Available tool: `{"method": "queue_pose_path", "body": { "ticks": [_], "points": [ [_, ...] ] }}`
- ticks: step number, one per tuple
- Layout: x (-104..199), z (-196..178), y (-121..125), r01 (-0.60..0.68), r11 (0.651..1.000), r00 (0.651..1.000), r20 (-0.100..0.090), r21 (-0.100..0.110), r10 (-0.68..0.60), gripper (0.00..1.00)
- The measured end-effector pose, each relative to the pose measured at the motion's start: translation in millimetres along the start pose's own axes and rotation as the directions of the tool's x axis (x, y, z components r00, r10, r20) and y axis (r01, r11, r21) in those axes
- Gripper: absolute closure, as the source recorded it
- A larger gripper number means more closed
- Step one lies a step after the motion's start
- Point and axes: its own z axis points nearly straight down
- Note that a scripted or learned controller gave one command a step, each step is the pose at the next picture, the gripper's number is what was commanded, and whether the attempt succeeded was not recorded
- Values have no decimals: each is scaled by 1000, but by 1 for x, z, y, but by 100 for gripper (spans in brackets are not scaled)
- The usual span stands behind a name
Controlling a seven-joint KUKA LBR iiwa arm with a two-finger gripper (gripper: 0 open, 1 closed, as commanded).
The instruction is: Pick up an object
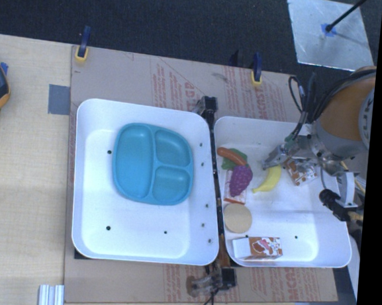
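Grey arm (343,122) with orange band reaching into right white bin (328,250), gripper (285,152) low, just above the upper tip of toy banana (269,180); finger spread impossible to tell. Approach step, by the look; nothing seen held. Next: descend squarely over banana, close across its width. Banana's long axis diagonal, running from gripper down-left. Further left of gripper: purple grapes (240,180), carrot (231,156). Below: cookie (237,219), small carton (263,247).

Grey arm (342,138), orange band, black cables, metal hand (280,156)
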Motion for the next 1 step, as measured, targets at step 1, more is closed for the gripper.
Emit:
{"method": "queue_pose_path", "body": {
  "ticks": [1],
  "points": [
    [6, 27, 50, -4, 1000, 1000, -16, 27, 4, 0]
  ]
}}
